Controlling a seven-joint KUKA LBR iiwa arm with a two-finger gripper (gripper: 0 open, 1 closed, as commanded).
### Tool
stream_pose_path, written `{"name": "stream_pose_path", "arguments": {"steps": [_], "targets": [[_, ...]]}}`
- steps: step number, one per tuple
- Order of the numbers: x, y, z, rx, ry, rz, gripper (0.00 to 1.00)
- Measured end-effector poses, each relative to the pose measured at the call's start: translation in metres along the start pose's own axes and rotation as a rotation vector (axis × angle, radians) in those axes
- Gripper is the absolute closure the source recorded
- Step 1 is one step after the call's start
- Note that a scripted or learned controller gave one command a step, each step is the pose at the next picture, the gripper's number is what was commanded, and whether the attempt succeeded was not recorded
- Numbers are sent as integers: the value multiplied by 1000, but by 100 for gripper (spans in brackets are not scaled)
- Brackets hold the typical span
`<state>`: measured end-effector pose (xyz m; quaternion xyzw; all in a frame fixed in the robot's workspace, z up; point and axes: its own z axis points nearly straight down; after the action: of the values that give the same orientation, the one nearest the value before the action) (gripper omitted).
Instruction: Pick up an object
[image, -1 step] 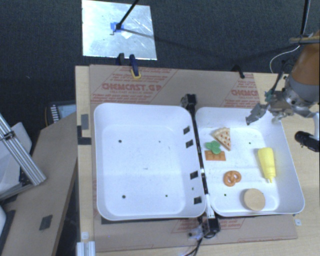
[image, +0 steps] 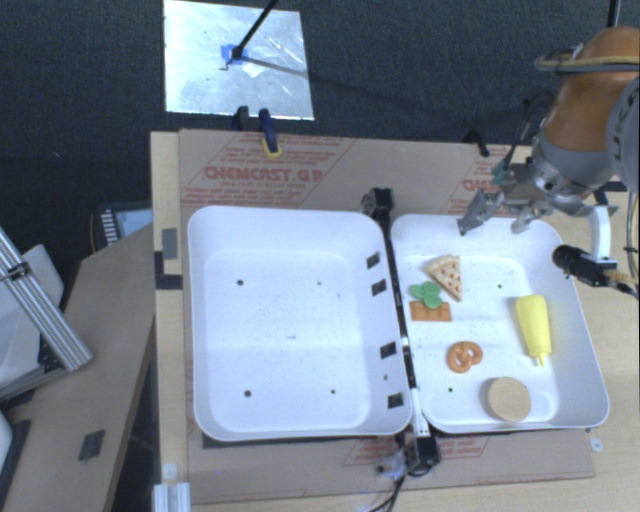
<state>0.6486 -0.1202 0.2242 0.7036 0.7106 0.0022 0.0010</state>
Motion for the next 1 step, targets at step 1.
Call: {"name": "stream_pose_path", "arguments": {"steps": [1], "targets": [[31, -48, 114, 16, 2, 8, 0]]}}
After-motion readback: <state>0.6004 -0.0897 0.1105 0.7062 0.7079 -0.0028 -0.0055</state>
